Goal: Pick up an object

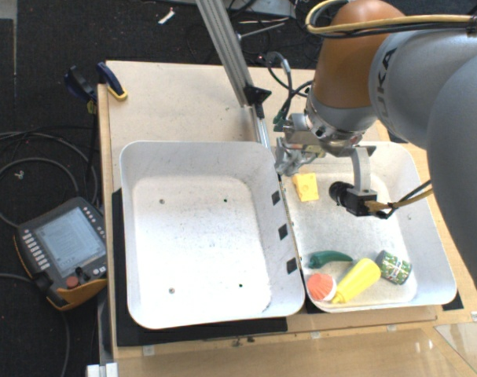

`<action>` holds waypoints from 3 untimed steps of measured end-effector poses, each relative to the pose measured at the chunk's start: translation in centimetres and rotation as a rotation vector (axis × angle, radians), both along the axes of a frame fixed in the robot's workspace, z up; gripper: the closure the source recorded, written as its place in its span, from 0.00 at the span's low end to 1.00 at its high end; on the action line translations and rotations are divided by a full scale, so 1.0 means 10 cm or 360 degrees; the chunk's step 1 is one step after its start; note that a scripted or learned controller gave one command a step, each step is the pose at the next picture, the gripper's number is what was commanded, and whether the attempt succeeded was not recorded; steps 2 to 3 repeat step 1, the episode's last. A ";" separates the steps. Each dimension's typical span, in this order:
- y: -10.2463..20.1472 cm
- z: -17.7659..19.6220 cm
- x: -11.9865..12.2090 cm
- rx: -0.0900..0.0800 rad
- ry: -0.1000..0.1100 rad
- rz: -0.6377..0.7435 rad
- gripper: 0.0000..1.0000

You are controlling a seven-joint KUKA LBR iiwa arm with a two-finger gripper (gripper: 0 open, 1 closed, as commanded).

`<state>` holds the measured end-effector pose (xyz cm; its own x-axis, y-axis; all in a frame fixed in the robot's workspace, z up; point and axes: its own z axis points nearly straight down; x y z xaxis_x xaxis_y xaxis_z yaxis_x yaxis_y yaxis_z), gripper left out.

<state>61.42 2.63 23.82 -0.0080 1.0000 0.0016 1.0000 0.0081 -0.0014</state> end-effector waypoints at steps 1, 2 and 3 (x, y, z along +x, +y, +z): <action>0.50 0.08 0.09 0.0001 -0.0006 0.0000 1.00; 0.50 0.08 0.09 0.0001 -0.0006 0.0000 1.00; 0.50 0.08 0.09 0.0001 -0.0006 0.0000 1.00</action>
